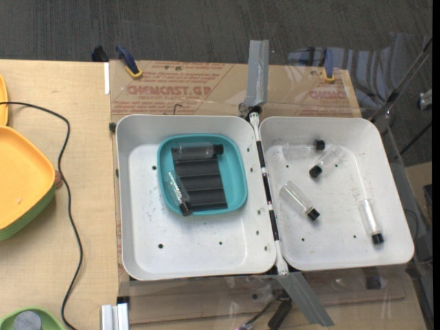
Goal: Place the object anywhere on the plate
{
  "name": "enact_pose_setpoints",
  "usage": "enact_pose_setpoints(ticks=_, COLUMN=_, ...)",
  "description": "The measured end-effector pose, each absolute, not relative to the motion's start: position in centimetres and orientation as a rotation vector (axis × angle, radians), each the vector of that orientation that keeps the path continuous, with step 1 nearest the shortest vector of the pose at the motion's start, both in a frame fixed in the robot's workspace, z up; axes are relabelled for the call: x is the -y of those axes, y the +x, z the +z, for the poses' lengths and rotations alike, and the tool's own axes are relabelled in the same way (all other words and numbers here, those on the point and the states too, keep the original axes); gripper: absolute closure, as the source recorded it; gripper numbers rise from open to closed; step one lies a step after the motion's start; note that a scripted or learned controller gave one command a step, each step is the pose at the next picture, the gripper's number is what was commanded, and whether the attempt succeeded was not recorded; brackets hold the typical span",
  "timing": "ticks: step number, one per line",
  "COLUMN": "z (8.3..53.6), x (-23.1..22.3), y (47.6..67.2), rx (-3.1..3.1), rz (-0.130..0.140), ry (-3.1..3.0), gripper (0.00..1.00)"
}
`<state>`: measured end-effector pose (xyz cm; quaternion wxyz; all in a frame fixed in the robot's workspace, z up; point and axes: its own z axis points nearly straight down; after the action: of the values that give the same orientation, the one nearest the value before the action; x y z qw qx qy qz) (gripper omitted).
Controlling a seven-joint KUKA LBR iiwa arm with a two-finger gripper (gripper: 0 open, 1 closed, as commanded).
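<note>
Near: right bin (392,184), four clear vials with black caps, loose — one by the near right wall (370,220), one mid-floor (300,202), two further back (326,161) (302,146).
Left bin (137,205): teal plate (237,177), vials on it already (199,174).
Pincer: state I cannot tell.
Step, as I judge: picking. Next I need a square approach across one vial's body.

yellow dish (20,184): cut by left edge | green object (27,320): cut by bottom edge
</note>
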<state>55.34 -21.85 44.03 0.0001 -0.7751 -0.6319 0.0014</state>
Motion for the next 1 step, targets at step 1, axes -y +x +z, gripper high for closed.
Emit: enact_pose_setpoints(ticks=1, z=44.00, x=21.36, y=55.29, rx=1.813, rz=0.006, ry=-2.564, gripper=0.00)
